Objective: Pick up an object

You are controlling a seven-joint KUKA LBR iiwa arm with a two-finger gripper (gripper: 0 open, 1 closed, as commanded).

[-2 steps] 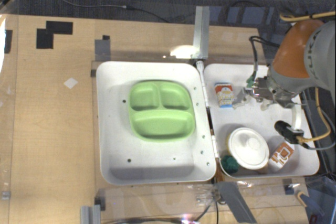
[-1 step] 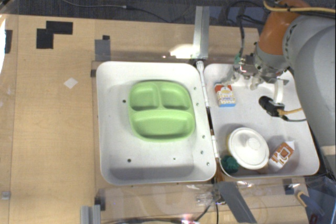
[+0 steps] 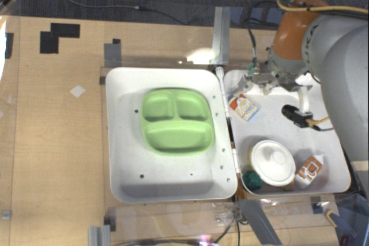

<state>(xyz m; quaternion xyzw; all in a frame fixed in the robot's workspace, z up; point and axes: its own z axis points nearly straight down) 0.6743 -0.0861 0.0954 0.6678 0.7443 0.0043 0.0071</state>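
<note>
Green and glossy, a three-compartment plate [image 3: 176,121] lies flat in the middle of the left bin [image 3: 124,176], which takes up the centre of the frame. The right bin [image 3: 331,152] sits just beside it, toward the right of the frame. In that bin's upper left corner lies a small red-and-white packet [image 3: 243,106], tilted. A white lidded bowl [image 3: 275,162] stands at its lower middle, with a dark green object [image 3: 251,181] touching its lower left side and a small orange-and-white carton [image 3: 309,170] just beside it on the right. A black piece with a yellow cable [image 3: 297,116] hangs over the bin's upper right part. The grey arm [image 3: 340,60] with its orange band comes in from the upper right, and the gripper [image 3: 266,79] hovers over the bin's top edge, near the packet (whether its fingers are spread or pressed together, I cannot tell). Nothing visible sits between them.
</note>
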